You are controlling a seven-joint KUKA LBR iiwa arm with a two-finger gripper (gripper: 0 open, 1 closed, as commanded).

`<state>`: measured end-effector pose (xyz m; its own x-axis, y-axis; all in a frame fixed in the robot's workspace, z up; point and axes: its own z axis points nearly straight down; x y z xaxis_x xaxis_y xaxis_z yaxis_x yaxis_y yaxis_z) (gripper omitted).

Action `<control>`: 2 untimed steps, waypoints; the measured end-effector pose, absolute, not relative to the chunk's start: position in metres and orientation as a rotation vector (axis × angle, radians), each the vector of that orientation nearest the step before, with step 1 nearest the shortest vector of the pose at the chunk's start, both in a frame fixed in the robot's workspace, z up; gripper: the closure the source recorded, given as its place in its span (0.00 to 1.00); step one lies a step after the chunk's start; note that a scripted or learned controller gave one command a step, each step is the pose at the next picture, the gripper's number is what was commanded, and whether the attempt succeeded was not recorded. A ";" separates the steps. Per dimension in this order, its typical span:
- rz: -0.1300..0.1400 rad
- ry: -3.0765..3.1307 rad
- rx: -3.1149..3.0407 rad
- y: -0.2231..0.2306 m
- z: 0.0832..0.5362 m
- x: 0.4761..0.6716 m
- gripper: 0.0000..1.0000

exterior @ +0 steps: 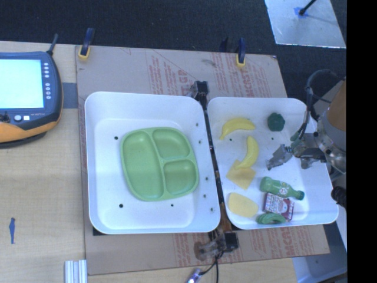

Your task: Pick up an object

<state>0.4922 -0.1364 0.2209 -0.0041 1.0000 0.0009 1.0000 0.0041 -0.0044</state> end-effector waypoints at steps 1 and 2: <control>0.006 -2.226 -2.210 -0.096 0.091 0.528 0.00; 0.004 -2.224 -2.215 -0.093 0.092 0.580 0.00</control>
